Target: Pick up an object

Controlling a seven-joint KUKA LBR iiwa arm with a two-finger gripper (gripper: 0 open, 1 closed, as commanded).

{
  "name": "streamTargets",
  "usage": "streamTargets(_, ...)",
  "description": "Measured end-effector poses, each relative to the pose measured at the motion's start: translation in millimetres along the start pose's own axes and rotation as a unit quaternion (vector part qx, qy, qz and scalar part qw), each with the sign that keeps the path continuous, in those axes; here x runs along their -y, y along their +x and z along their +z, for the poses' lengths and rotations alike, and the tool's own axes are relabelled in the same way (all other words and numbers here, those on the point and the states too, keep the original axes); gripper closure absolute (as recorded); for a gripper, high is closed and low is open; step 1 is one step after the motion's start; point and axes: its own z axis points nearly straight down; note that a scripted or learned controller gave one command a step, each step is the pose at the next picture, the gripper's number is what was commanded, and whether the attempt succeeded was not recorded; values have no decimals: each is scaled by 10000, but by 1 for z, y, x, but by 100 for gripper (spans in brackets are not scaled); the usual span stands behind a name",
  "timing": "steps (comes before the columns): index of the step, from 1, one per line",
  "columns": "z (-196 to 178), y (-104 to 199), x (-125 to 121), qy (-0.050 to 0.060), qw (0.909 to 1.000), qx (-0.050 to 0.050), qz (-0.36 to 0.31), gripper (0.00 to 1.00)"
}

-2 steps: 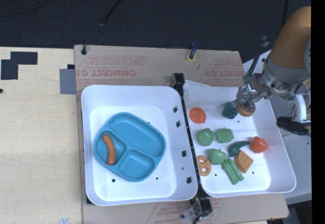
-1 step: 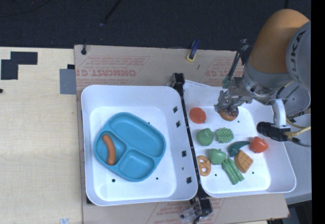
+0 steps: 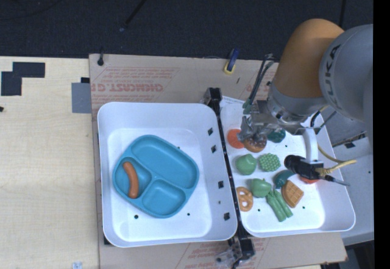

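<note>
Resting in the blue tray (image 3: 159, 175) at nine o'clock, a sausage (image 3: 130, 179) sits parked, while at three o'clock the gripper (image 3: 255, 137) dips among the toy foods, above a green lump (image 3: 246, 164), its grip impossible to judge

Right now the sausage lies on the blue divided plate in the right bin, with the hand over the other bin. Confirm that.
Not quite. The camera view shows the sausage on the blue divided plate in the left bin, not the right. The hand is over the other bin, as you said.
</note>
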Motion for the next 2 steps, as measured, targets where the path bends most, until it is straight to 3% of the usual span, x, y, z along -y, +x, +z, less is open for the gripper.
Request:
streamTargets(1,0,58,7,-3,10000,1,-7,100)
streamTargets(2,-6,87,22,-1,10000,5,5,100)
